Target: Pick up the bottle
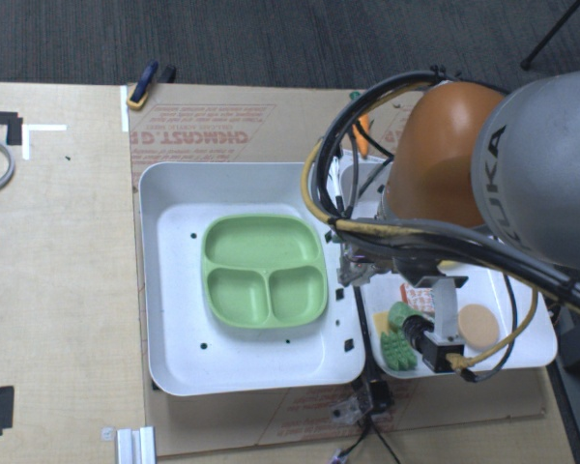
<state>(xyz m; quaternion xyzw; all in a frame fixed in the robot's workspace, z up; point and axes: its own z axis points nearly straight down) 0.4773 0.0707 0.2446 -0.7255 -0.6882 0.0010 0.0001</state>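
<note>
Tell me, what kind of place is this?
Probably a robot lab: a grey-and-orange arm with cables reaches over two white bins on a taped wooden bench. One bin holds a green tray.

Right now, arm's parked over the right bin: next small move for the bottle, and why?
Probably lift the arm straight up a little. It covers most of the right bin, and no bottle can be picked out among the green toy and tan disc.

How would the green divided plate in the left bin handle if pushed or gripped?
The green plate looks like moulded plastic, so it is probably rigid and light. It lies flat on the smooth floor of the left bin, so a push would likely slide it rather than tip it. Its low, rounded rim may be hard to pinch.
</note>
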